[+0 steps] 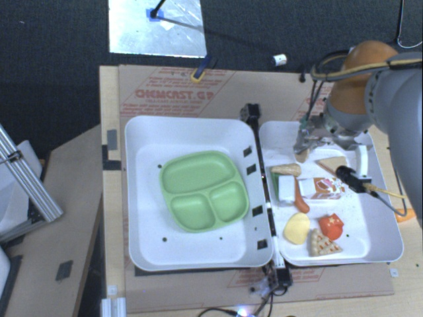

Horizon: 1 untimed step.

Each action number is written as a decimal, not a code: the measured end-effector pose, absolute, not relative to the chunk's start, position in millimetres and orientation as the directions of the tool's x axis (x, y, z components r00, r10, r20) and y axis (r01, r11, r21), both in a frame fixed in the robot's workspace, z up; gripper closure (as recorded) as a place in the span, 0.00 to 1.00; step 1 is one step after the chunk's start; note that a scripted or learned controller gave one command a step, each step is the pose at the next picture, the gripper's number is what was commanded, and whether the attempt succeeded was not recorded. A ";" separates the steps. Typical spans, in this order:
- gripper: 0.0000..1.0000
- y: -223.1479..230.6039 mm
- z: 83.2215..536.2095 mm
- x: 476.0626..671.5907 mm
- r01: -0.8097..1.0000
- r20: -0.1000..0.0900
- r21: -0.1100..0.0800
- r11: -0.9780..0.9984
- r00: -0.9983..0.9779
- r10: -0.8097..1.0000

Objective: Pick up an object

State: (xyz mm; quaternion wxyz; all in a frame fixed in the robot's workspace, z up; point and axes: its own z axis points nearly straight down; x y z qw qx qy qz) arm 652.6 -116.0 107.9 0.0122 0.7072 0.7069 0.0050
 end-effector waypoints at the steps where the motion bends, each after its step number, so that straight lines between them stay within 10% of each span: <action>1: 1.00 -118.3 154.4 647.9 1.000 -0.001 0.006 -0.001 0.001 1.000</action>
